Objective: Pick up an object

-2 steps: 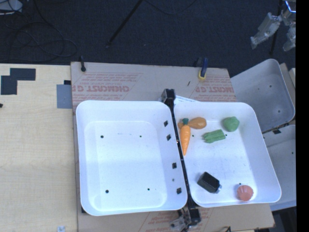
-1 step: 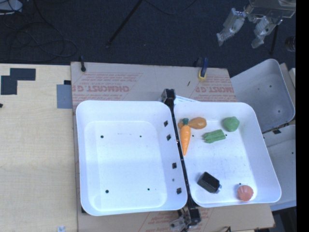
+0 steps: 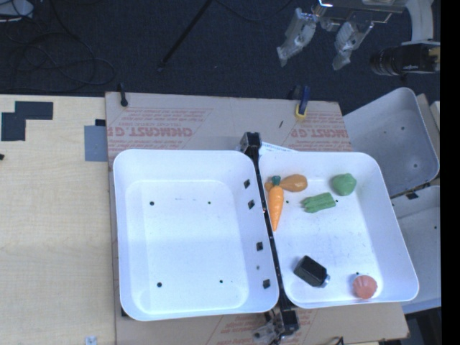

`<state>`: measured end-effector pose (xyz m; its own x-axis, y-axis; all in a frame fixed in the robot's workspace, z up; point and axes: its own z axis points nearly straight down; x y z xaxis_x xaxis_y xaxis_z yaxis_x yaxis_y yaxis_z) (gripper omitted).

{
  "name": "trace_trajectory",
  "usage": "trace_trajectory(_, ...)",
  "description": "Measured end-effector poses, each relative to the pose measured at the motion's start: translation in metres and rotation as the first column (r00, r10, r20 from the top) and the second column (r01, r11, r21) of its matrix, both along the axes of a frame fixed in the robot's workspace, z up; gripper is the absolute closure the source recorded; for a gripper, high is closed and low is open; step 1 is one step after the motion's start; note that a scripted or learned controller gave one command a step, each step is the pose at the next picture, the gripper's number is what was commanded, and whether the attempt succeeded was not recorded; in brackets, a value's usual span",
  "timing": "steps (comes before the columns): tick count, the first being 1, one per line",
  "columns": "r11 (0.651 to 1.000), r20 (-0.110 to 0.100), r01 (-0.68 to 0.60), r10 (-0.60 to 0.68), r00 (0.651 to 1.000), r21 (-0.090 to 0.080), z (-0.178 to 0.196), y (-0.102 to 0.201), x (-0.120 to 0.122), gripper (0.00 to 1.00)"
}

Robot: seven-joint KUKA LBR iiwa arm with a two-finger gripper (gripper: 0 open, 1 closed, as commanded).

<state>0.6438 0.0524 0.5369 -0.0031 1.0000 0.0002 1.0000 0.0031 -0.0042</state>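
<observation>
While the tool [image 3: 320, 40] hangs spread apart, the carrot [image 3: 274, 205] lies lengthwise, tip toward the camera.

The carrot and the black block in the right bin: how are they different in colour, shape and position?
The carrot is orange, long and tapered; the black block is dark, short and boxy. The carrot lies against the divider side of the right bin, running roughly along it; the black block sits nearer the front, turned at a slant. Both lie flat on the bin floor, apart from the gripper above.
</observation>
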Motion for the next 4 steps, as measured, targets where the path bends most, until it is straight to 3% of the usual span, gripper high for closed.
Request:
trace_trajectory(1,1.000,0.001,-0.004,0.004,1.000,0.001,0.000,0.080,0.000,0.00)
trace_trajectory(3,1.000,0.000,-0.002,0.002,1.000,-0.001,0.000,0.194,0.000,0.00)
trace_trajectory(4,1.000,-0.005,-0.004,0.004,1.000,-0.003,0.009,0.194,-0.001,1.00)
